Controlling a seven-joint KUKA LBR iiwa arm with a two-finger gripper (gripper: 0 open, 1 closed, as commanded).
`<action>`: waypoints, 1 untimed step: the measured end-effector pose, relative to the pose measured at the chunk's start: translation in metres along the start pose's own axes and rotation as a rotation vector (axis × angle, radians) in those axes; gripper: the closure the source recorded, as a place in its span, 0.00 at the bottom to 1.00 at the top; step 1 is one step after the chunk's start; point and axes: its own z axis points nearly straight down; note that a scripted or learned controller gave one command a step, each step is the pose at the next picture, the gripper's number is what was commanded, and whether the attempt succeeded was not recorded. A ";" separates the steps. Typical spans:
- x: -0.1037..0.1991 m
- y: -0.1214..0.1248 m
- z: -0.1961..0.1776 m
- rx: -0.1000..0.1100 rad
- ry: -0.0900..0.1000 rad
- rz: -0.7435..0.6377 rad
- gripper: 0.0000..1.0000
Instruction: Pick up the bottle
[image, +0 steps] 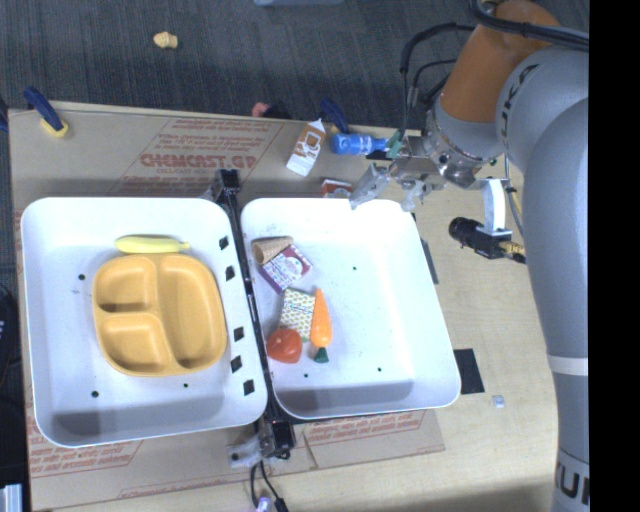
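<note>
Hovering over right bin's (440, 370) far corner, gripper (385, 190) with finger state unclear. Bottle (352, 144) just beyond it, outside bins. Carrot (320, 320), tomato (284, 345), packets nearer. Left bin (40, 390) holds tray (160, 312), banana (150, 244).

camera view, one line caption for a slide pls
Gripper hovers at the right bin's far edge near a blue bottle lying outside it; toy food sits inside.
</note>
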 end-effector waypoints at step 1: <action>0.001 0.000 -0.010 0.002 0.000 -0.006 1.00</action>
